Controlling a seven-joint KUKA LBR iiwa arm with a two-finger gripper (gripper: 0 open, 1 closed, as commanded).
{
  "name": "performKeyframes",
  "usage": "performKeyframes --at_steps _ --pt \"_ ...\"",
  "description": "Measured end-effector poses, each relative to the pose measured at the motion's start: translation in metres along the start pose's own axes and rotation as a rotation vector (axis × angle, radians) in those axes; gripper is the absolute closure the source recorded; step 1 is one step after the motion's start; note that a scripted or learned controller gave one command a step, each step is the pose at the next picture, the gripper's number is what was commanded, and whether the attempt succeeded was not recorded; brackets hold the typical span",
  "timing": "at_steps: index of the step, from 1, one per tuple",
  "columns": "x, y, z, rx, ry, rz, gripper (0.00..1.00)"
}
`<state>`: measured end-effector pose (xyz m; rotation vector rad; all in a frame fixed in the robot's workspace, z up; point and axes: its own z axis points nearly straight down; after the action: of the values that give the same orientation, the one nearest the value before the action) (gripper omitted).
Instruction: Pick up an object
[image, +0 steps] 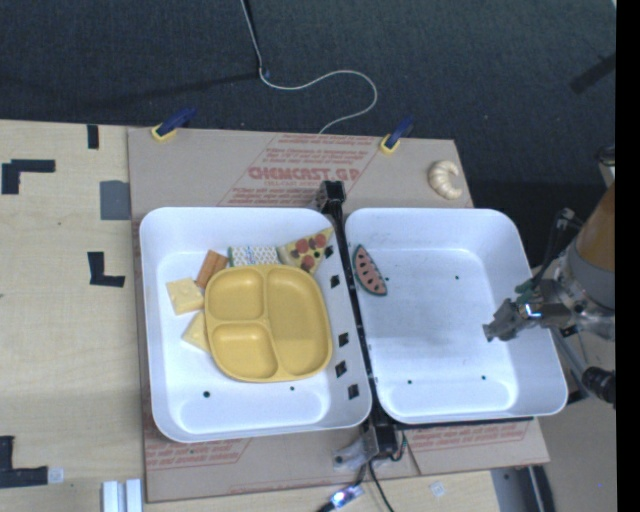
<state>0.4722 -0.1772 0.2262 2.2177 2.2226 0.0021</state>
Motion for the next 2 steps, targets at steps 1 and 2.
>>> performKeyframes --at_steps 1,2 --pt "0.03 0.055 0.004 0.001 0.001 -0.004 1.0" --pt "0.058 0.107 0.013 0.001 0.001 -0.003 1.0"
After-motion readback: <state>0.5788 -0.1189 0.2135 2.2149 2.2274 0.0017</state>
